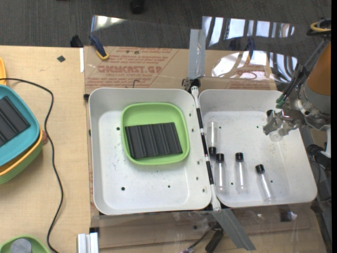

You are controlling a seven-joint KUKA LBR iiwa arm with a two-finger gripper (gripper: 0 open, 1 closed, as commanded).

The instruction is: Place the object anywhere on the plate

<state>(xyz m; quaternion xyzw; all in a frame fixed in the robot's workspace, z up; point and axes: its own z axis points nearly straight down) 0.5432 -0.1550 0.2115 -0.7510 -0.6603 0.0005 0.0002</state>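
A square green plate (155, 115) lies in the left bin (105, 183) and carries a black ridged pad (154, 140). Several clear vials with black caps lie in the right bin (295, 194): one along the left wall (212, 137), two side by side in the middle (240, 172), and one tilted toward the front right (264, 184). My gripper (275, 125) hangs over the back right of the right bin, apart from the vials and beyond the nearest one. I see nothing held in it.
On the wooden bench to the left stands a stack of teal and yellow containers (16, 133), with a black cable (52, 157) looping beside it. Cardboard (134, 66) and shiny clear sheets (242, 51) lie behind the bins.
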